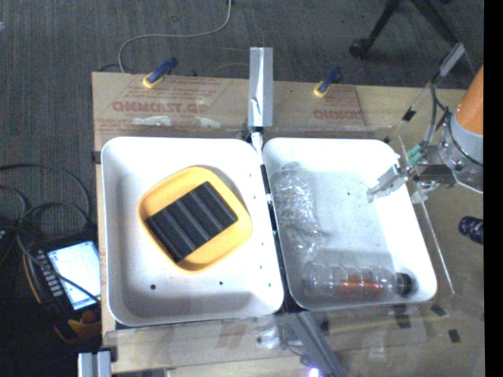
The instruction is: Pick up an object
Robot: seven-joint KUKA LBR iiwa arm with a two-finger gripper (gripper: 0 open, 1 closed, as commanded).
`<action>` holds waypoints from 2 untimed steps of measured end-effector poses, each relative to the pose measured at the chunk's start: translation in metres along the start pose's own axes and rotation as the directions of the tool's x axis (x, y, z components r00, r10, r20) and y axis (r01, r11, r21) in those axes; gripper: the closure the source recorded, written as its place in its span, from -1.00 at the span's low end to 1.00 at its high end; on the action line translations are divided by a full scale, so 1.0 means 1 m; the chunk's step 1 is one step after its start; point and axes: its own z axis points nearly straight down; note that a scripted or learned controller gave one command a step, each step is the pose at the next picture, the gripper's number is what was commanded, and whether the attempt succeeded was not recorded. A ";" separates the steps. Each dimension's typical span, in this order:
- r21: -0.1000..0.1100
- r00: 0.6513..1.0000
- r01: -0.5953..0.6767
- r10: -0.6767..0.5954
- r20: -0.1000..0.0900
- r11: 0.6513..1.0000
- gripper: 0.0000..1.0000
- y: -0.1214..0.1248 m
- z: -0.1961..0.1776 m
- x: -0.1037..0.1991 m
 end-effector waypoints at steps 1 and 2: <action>-0.001 0.987 0.159 -0.159 0.000 0.987 -1.00 0.066 0.106 0.073; -0.001 0.987 0.159 -0.159 0.000 0.987 -1.00 0.056 0.106 0.110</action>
